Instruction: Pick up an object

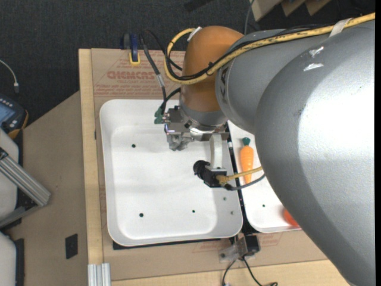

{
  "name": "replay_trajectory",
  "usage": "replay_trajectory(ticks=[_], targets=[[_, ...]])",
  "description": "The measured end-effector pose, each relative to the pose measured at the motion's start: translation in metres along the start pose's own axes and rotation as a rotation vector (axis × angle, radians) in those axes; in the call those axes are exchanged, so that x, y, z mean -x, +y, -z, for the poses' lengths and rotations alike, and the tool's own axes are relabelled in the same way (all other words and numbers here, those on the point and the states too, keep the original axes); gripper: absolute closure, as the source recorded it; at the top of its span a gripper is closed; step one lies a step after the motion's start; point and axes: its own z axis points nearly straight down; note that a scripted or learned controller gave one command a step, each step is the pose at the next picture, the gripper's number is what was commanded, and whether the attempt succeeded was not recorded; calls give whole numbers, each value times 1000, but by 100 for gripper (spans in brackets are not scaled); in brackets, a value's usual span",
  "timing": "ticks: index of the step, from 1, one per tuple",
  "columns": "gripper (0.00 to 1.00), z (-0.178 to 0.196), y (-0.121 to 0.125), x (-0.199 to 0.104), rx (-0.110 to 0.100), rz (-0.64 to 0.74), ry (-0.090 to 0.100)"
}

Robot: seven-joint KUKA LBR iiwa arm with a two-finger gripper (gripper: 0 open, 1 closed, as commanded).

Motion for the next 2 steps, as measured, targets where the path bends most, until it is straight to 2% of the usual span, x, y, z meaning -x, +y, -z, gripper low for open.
replay_trajectory(ticks=[1,2], targets=[[100,-51,10,-70,5,0,-1],[100,-80,90,-63,13,-5,-1]])
